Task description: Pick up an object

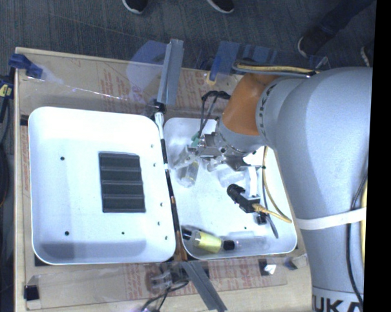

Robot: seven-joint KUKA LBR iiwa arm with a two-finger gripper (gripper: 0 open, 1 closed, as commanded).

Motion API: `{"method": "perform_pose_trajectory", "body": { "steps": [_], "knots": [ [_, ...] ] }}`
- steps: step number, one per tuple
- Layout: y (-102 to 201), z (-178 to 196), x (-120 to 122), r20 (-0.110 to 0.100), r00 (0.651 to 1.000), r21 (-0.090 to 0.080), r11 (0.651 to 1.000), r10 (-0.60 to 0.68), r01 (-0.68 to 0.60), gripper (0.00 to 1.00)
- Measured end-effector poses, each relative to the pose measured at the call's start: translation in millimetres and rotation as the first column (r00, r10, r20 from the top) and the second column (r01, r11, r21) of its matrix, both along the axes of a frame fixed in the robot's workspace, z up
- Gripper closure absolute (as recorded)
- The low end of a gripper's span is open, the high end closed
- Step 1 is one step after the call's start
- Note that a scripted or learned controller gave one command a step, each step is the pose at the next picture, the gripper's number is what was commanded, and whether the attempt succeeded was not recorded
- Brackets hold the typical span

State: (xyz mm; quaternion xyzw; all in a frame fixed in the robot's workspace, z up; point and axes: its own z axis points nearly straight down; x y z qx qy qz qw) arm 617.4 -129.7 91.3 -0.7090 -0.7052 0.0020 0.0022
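One claw (205, 151) is all I have, and it hangs low over the upper left part of the right bin (209, 208), as the camera sees it; whether it is released or clenched I cannot tell. I judge the task barely begun: nothing shows lifted, so the grasp and the raise are both left to do. Closest is a clear plastic piece (186, 171), just beside the claw, toward the wall between the bins. Further out, a yellow and black marker (208, 241) lies along the same bin's near wall, well apart. A dark ridged block (122, 182) sits mid left bin (67, 133).
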Motion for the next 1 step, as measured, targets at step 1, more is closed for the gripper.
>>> {"method": "perform_pose_trajectory", "body": {
  "steps": [1],
  "knots": [
    [0.1,10.2,0.2,-0.002,1.000,0.000,1.000,0.004,-0.004,1.00]
  ]
}}
